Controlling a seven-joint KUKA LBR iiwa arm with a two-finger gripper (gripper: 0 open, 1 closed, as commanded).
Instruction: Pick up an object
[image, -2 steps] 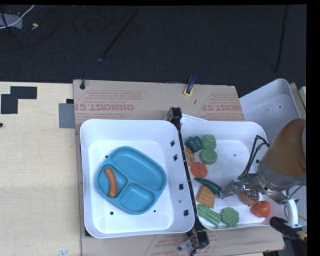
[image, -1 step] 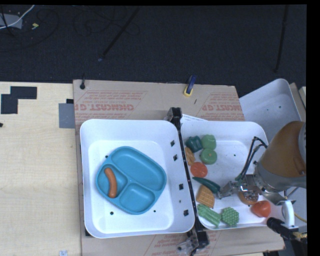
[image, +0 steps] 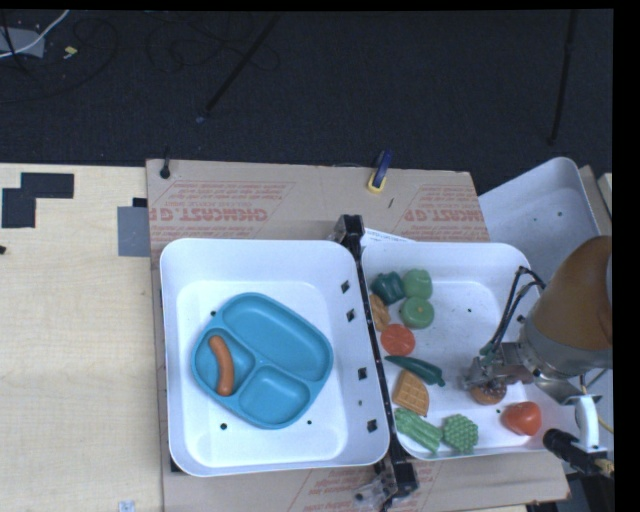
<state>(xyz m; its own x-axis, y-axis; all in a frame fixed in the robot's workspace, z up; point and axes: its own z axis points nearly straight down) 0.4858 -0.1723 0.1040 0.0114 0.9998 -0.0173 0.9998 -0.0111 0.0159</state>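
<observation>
Two white bins (image: 180, 300) are counted, one blue tray (image: 265, 358), one sausage (image: 222, 364), and seemingly ten toy foods (image: 418, 313) in the right bin.

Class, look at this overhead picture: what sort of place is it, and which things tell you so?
Probably a robotics lab test bench: two white bins side by side on cardboard, toy food such as a plastic sausage on a blue divided plate, and a robot arm reaching in.
</observation>
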